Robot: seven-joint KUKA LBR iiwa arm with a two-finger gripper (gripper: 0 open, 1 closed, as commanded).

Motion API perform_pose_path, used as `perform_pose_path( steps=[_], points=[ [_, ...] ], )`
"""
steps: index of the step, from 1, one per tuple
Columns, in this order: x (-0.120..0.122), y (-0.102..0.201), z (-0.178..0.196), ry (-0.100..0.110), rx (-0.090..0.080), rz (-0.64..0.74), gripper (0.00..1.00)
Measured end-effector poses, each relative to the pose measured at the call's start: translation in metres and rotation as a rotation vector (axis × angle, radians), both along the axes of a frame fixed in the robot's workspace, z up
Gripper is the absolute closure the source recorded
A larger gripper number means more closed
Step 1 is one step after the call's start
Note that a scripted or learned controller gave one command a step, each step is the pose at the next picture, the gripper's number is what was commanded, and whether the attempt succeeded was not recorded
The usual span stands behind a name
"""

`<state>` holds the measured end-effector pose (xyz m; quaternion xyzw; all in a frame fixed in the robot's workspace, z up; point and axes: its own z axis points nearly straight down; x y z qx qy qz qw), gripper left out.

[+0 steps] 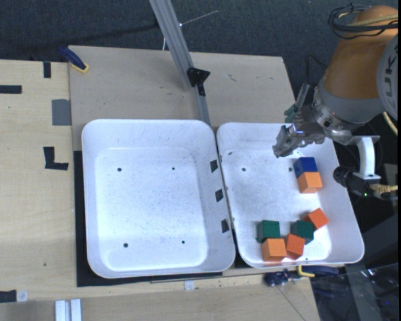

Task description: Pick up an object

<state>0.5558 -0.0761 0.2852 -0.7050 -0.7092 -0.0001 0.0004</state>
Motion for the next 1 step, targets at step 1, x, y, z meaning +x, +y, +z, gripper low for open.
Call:
perform_pose_path(
  steps=[1],
  points=[
    [0.0102,0.0468,-0.0241,0.003,0.000,0.000,1.00]
  ],
)
